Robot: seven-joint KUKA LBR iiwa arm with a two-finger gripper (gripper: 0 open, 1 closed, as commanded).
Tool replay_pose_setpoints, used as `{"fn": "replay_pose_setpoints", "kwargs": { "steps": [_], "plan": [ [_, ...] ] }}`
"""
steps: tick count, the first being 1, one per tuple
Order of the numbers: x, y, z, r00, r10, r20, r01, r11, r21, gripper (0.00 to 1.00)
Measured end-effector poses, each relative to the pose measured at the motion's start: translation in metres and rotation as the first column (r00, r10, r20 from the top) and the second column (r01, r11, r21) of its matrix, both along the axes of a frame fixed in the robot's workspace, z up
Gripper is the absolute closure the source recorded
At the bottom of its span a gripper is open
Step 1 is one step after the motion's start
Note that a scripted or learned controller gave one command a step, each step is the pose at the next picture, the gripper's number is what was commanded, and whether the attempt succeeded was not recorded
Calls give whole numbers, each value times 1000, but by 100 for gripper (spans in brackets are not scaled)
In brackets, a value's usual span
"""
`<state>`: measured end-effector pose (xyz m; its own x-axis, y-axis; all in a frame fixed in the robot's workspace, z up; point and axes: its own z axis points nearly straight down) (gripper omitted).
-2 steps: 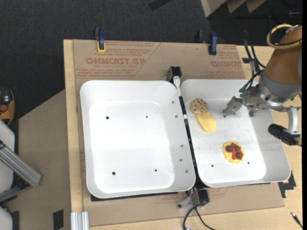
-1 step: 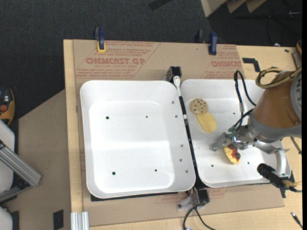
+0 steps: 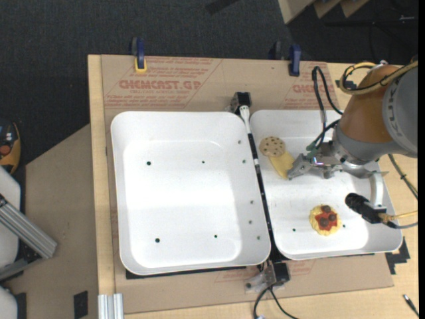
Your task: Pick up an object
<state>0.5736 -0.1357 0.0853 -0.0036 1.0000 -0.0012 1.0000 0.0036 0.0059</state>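
Two bins, three toy foods, one arm

Bench [image 3: 166, 78]: brown board, red print along its upper edge, blue clamps at the upper edge.

Left bin [image 3: 186, 191]: shallow, white, centre-left of frame, small dark dots on its floor.

Right bin [image 3: 292, 238]: shallow, white, touching the left bin along a dark seam at frame centre.

Round cookie [image 3: 271, 145]: tan with dark spots, upper left of the right bin.

Yellow wedge [image 3: 281, 165]: pale yellow block, just below the cookie and touching or nearly touching it.

Small pizza [image 3: 325, 219]: yellow disc with red and dark topping, lower middle of the right bin, well apart from the wedge.

Arm [image 3: 382, 118]: grey with orange band, entering from the right of the frame over the right bin.

Gripper [image 3: 297, 169]: low over the right bin, tips at the wedge's right edge. Cannot tell whether its pincer is apart or together, nor whether it clamps the wedge.
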Motion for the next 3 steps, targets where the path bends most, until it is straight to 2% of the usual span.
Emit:
{"fn": "replay_pose_setpoints", "kwargs": {
  "steps": [1, 2, 3],
  "plan": [
    [70, 37, 4, 1000, 3, 4, -3, 1000, 1, 0],
    [90, 37, 3, 1000, 1, -9, -1, 1000, 0, 0],
    [93, -19, 0, 1000, -7, -1, 7, 1000, -2, 0]
  ]
}}
